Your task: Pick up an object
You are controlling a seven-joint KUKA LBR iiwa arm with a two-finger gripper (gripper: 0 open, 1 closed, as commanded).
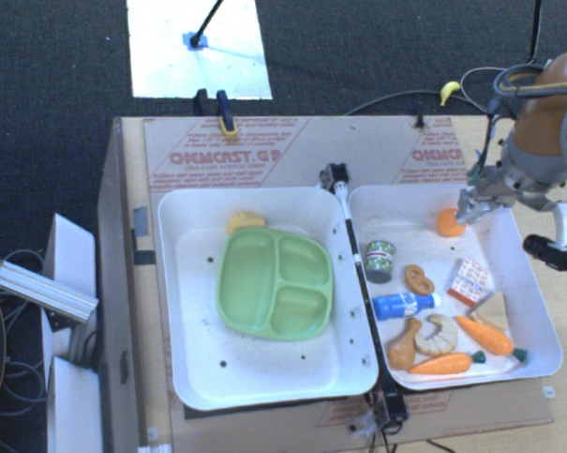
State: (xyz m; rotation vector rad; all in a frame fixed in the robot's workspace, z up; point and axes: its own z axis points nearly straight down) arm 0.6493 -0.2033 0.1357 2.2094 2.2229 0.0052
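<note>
Nearest us lie two carrots [458, 354] in the right bin [542, 346]; farther back, our gripper [470, 208] sits just right of the orange ball [449, 223], grip state unclear.

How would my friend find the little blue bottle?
Look in the right white bin, the one crowded with toy food. Along its left side, beside the divider, the blue bottle lies flat below a small green can. It is the only blue thing there.

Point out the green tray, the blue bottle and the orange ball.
Green tray [275, 284], camera view, its centre divider.
Blue bottle [400, 306], camera view, mid-body.
Orange ball [449, 224], camera view, its top.
</note>
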